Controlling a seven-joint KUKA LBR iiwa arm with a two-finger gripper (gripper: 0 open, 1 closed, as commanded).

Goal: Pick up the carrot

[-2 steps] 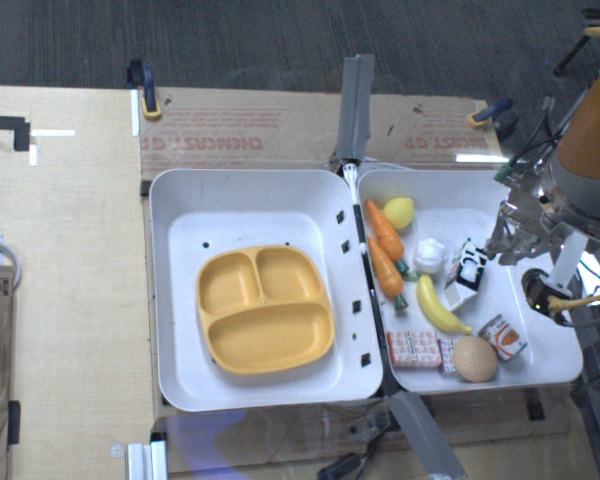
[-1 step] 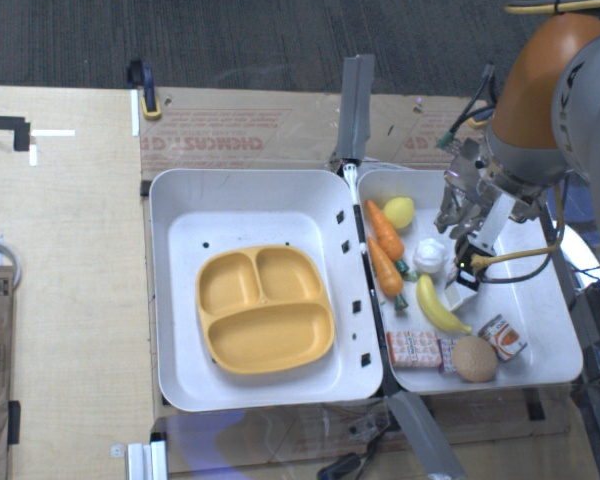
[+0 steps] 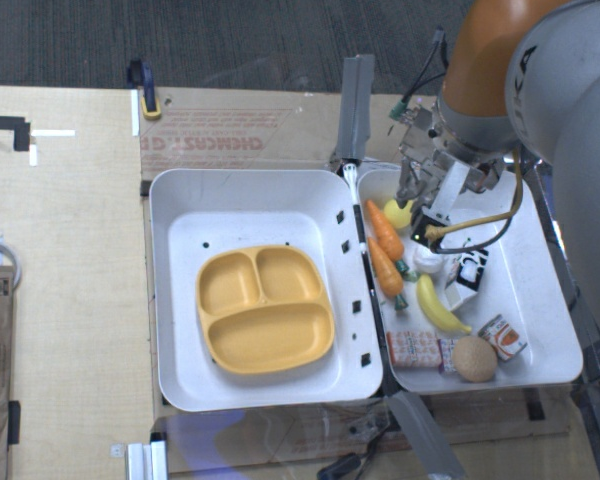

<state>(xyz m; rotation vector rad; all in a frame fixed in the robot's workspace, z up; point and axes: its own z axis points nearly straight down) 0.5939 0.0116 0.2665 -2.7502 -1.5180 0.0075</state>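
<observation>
Two orange carrots lie end to end along the left wall of the right bin [image 3: 555, 298]. The upper carrot [image 3: 384, 229] points up-left and the lower carrot [image 3: 386, 270] sits just below it. My gripper [image 3: 413, 180] hangs over the bin's upper left corner, just above and to the right of the upper carrot's top end. Nothing shows between its tips. A small yellow fruit [image 3: 398, 214] lies between the gripper and the upper carrot.
The right bin also holds a banana [image 3: 438, 306], a white and black box [image 3: 467, 268], a red can [image 3: 503, 337], a round brown ball [image 3: 474, 359] and a snack packet [image 3: 412, 349]. The left bin [image 3: 175, 268] holds a yellow divided plate [image 3: 266, 308].
</observation>
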